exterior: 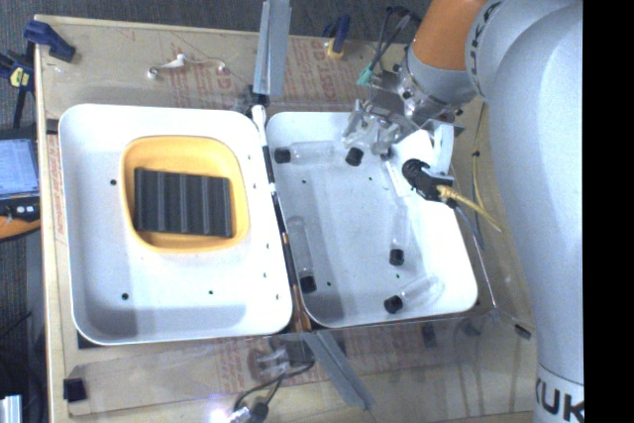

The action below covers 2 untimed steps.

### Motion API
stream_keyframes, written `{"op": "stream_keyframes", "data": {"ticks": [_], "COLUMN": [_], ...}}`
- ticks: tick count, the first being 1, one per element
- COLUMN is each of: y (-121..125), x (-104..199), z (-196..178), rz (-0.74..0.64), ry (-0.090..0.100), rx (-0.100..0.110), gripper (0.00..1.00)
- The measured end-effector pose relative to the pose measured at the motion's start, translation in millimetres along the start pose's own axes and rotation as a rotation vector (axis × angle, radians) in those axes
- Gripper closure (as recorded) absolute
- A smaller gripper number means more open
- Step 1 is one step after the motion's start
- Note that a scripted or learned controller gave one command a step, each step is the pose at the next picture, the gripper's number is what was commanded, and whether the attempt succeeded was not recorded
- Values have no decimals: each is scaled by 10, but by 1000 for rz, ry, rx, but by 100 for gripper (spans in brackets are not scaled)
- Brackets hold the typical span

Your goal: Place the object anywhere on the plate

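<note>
The tool (371, 136) is seen low over the far edge of the right bin (342, 312), and whether it is open or closed cannot be told; nothing can be made out between its fingers. Several clear tubes with dark caps lie scattered in that bin: one (307, 154) just beside the tool, one (398, 235) near the middle, one (418, 292) at the near right corner, and one (300, 258) along the left wall. The plate (184, 154), yellow-rimmed with a dark ribbed insert, sits in the left bin (149, 317), well apart from all of them.

A missed grasp is judged the main risk, since the tubes are clear, round and likely to roll or slip when pinched. A tube near the wall could be pushed against it instead of taken. A weakly held tube could be dropped over the divide between the bins.
</note>
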<state>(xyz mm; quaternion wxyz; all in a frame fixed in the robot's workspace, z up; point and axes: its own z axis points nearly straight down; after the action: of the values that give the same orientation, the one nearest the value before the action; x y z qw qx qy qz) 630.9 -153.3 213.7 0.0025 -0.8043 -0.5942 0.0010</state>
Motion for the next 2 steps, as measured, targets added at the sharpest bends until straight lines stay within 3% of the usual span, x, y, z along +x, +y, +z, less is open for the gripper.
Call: {"op": "stream_keyframes", "data": {"ticks": [1,2], "y": [-229,-490], "x": [448,1437], "z": [269,-143], "rz": [-214,-297], "ry": [-2,-2], "rx": [-1,-3], "gripper": [100,100]}}
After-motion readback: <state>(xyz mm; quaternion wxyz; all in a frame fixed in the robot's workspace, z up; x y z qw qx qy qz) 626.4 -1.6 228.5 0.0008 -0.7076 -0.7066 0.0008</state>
